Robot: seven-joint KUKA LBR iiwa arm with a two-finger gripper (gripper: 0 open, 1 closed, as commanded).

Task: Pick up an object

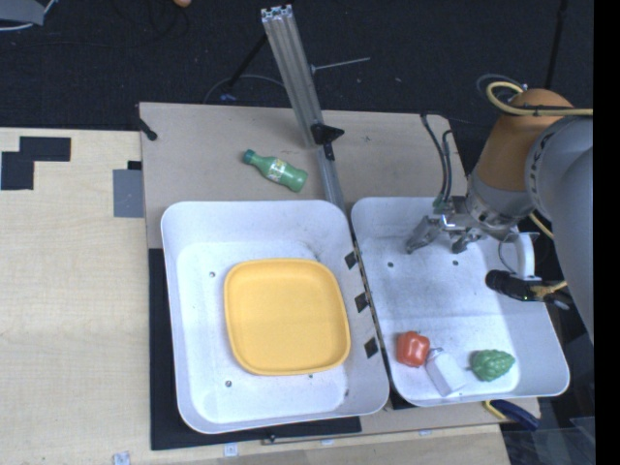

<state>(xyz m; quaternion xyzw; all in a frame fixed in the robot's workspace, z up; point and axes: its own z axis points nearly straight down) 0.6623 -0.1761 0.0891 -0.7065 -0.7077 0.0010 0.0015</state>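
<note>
Three small objects, red pepper (413,348), white block (444,373) and green piece (492,363), wait together; our fingers (422,236) hang spread, holding nothing, well apart above.

Robotics laboratory: bench (77,260) carrying two white bins (194,231), aluminium mast (295,66), loose cables (145,8) on dark floor.

Two white bins sitting side by side: left bin (184,260), right bin (455,289). One yellow plate (287,315). One red pepper (413,349). One green leafy thing (492,363). One white block (445,373). One green bottle (276,170) lying on bench (194,153).
</note>
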